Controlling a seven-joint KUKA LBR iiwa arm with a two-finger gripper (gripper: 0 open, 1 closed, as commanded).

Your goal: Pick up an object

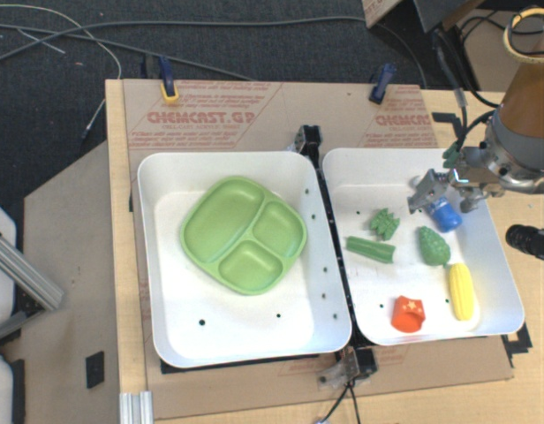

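Observation:
My gripper (442,203) hangs over the back right of the right bin (343,168), with a blue object (446,215) right at its fingertips. Whether the blue object sits between the fingers or just under them I cannot tell. Below it in the same bin lie a small green leafy piece (384,224), a long green piece (370,250), a dark green lumpy piece (434,246), a yellow corn cob (462,291) and a red-orange piece (409,314).
The left bin (157,184) holds a light green divided plate (244,234). Both bins rest on a cardboard sheet (210,109) clamped at the back. A black clip (308,138) sits between the bins at the far edge.

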